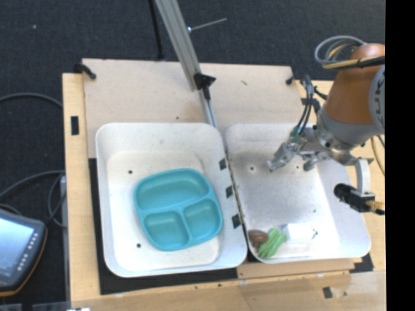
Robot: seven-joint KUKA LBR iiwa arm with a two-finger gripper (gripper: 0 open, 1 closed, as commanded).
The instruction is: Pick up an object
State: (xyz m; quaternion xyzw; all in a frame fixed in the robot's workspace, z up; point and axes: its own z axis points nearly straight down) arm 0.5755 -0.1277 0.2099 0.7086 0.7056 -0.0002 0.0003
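Note:
My gripper hangs over the upper middle of the right bin, fingers spread apart with nothing between them. At the front edge of that bin lie a green object, a brown rounded object just to its left, and a white object to its right. These objects are well below the gripper in the view, apart from it. A teal divided plate rests in the left bin.
A slanted metal pole rises from the back of the bench between the bins. A black clamp part sticks out by the right bin's right rim. Cables and a tablet lie on the floor at left.

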